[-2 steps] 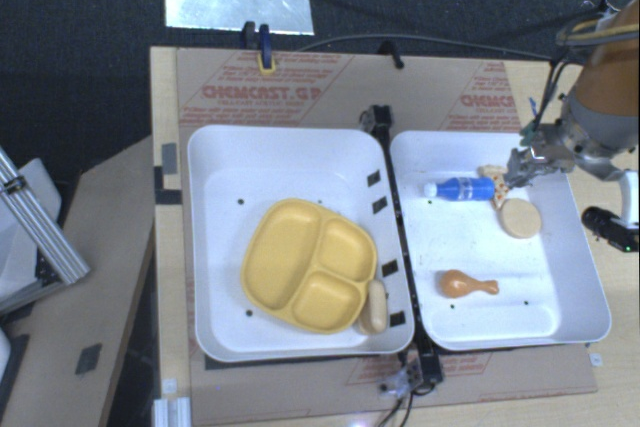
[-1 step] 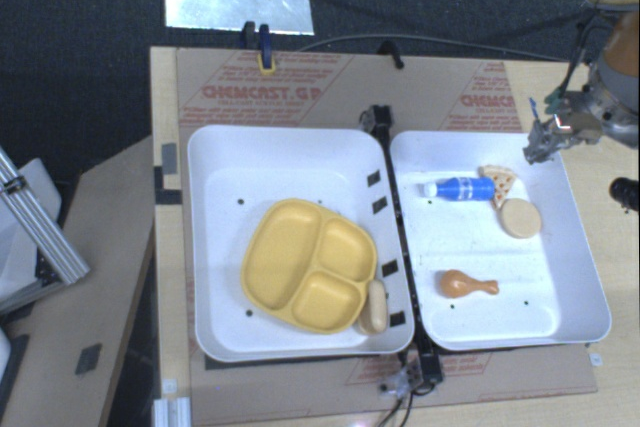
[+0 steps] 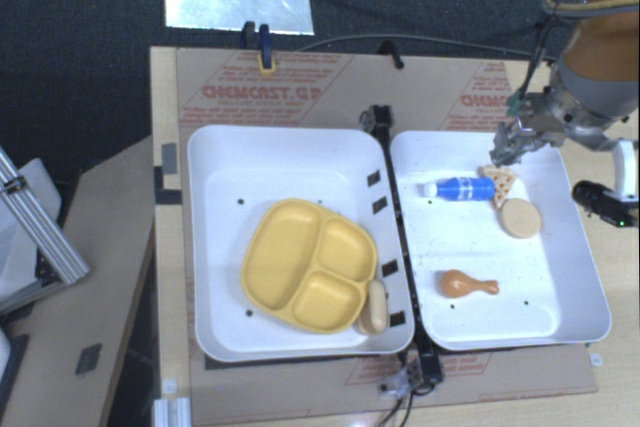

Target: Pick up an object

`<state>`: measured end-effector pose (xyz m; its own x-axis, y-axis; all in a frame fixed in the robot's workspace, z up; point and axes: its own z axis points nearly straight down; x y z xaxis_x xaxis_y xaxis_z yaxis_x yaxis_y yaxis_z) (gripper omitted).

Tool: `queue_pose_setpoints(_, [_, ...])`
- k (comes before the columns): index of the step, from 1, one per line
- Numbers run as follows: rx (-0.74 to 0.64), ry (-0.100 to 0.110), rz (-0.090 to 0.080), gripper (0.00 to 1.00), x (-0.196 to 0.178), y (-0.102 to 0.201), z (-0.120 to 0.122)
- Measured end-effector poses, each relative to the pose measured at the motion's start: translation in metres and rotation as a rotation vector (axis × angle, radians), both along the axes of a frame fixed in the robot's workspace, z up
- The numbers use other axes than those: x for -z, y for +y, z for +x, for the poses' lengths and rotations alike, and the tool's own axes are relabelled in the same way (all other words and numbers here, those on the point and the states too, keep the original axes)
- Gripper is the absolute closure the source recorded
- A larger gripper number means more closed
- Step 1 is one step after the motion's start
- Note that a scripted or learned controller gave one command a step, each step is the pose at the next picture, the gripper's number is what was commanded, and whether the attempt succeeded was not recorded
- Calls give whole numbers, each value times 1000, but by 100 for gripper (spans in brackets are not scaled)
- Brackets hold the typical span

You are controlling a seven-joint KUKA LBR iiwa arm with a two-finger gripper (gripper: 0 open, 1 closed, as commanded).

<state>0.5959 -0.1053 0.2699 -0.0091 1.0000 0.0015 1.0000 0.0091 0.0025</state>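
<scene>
The tool (image 3: 508,147) hung over the upper right part of the right bin (image 3: 575,310), tip low, just above a small pizza-slice toy (image 3: 500,183); whether the tip touched the toy couldn't be told, and how the tool was set, wide or closed, couldn't be made out either, nothing seen gripped. The grey arm (image 3: 600,45) with its orange band came in from the upper right. Just left of the pizza slice lay a blue and white bottle (image 3: 459,188) on its side, cap end toward the bin divider. Just below the slice sat a round tan cookie (image 3: 520,218), close to it, maybe touching. Further down the same bin, well apart, lay a brown drumstick (image 3: 466,285) with its bone end pointing right. In the left bin (image 3: 215,215) a yellow divided plate (image 3: 309,264) with three sections sat near the middle, tilted, and a pale bread roll (image 3: 375,306) lay against its lower right edge by the divider. Both bins rested on a cardboard sheet (image 3: 300,85) on the bench (image 3: 110,215).
</scene>
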Motion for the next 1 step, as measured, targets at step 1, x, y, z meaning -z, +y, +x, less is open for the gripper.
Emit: queue_pose_setpoints(1, [0, 1, 0, 100, 15, 49, 9])
